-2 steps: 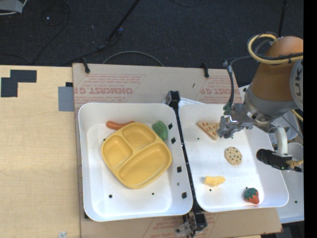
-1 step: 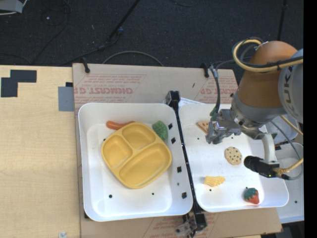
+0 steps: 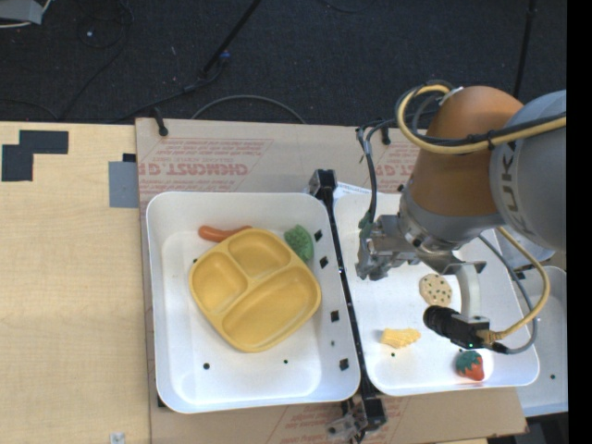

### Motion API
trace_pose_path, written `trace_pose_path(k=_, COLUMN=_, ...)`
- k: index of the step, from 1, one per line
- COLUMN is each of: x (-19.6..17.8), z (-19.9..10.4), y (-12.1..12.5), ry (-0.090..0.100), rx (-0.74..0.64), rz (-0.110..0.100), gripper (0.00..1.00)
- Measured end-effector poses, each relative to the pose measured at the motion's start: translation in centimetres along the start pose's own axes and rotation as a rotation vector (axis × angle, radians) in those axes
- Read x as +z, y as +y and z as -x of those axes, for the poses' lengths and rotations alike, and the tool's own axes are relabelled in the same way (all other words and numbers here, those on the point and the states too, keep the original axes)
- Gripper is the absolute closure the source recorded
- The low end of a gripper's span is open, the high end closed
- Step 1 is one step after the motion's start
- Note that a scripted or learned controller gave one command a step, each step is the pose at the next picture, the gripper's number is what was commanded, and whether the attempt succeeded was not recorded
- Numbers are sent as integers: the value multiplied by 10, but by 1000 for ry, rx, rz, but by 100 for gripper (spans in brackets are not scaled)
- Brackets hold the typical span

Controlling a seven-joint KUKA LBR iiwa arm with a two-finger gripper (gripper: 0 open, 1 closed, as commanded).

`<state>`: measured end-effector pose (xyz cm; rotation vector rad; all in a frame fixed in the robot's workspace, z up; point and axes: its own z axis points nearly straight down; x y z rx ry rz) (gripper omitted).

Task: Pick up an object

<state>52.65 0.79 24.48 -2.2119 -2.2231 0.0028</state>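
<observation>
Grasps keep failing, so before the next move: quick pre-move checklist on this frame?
1. Targets present in the right white bin: ok. A round speckled cracker, a yellow corn piece and a red strawberry with green top lie there.
2. Claw holding something: cannot tell; nothing shows between its tips.
3. Claw over a target: not ok. It hangs above bare bin floor, left of the cracker.
4. Targets apart from each other: ok.
5. Left white bin contents settled: ok. The yellow divided plastic tray lies flat, with an orange carrot and green leafy piece at its far edge.
</observation>
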Motion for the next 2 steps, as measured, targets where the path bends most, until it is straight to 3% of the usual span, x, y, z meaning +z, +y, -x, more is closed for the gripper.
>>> trace_pose_path(k=2, x=27, z=-96, y=-23, ry=-2, rx=1, rz=-1, gripper=100)
